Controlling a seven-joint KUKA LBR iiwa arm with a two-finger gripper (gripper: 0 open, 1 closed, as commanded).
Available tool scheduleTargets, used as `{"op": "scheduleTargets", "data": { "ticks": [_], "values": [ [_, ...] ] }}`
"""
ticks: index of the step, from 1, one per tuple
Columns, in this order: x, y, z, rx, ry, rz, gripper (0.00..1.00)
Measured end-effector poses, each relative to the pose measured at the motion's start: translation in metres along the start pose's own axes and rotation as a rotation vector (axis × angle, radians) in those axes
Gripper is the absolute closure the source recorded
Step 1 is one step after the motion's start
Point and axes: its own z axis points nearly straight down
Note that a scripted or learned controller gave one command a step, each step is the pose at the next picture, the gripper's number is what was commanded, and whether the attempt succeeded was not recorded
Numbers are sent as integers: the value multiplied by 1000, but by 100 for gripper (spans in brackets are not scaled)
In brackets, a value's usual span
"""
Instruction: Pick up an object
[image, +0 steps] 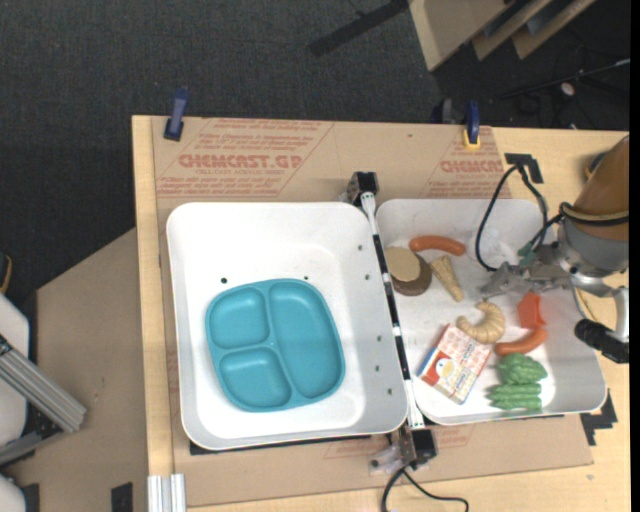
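Ideally, the hand (510, 280) is lowered squarely over the red pepper (528, 325) at its five o'clock; its grip cannot be told.

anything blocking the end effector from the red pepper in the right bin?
Nothing visible. The end effector hangs just above the red pepper in the right bin. The croissant lies beside the pepper on its left and the green vegetable below it, both crowding it.

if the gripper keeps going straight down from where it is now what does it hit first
Probably the red pepper, just below the gripper in the right bin. Depth is unclear from this slanted view, so it might land on bare bin floor beside it.
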Motion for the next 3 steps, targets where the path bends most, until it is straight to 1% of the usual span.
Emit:
{"op": "scheduleTargets", "data": {
  "ticks": [1,2,3],
  "values": [
    [6,55,1,-5,-7,-8,0],
    [40,93,1,-8,-13,-8,0],
    [38,92,-10,-10,-15,-5,100]
  ]
}}
